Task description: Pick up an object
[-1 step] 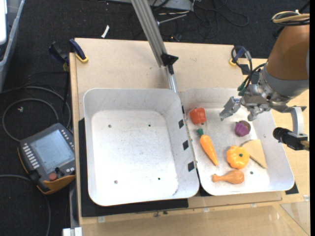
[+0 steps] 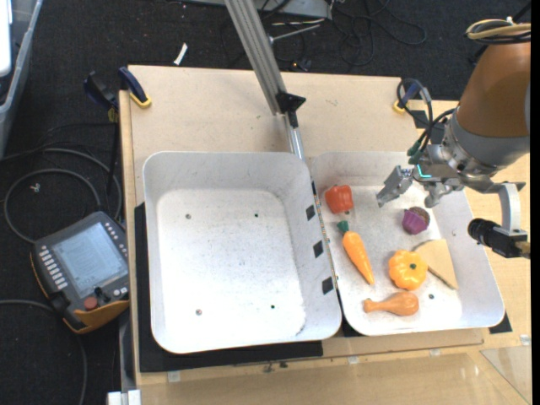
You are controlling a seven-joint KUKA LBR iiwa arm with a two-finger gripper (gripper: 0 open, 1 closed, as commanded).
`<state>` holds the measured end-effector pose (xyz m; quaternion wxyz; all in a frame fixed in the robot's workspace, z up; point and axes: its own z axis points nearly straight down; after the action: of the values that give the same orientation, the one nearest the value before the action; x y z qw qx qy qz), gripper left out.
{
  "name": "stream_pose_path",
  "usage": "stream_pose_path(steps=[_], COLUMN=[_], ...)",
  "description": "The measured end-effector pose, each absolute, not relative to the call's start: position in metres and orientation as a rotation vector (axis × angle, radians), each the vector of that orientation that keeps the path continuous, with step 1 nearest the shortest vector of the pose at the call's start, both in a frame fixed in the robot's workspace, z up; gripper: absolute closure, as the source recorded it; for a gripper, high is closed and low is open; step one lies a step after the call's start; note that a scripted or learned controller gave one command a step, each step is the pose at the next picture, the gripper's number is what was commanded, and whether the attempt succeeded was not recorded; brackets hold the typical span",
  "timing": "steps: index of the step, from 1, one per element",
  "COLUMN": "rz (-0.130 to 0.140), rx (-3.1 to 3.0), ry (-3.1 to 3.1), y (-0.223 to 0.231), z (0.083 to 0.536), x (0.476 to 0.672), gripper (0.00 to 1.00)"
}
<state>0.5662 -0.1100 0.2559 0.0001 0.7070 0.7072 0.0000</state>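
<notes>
Orange gourd [image 2: 392, 305] below open claw [image 2: 416, 189]

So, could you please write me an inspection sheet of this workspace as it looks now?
Surface: wooden bench bearing left bin and right bin.
Job's things, all in right bin: red pepper, carrot, purple onion, yellow pepper, cheese wedge, orange drumstick.
Clutter: nothing seen.
Gripper: gripper open above right bin, holding nothing, beside the purple onion.
Cables: black cables behind the bench.
Surroundings: teach pendant on the floor, metal pole.
</notes>
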Motion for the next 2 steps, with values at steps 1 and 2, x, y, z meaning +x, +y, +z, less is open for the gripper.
stream_pose_path(steps=[1, 2], rz=[-0.007, -0.006], rx=[2.226, 2.227], ry=[2.223, 2.223], y=[-0.117, -0.12], z=[0.197, 0.133], x=[0.571, 0.572], gripper=[0.0, 0.0])
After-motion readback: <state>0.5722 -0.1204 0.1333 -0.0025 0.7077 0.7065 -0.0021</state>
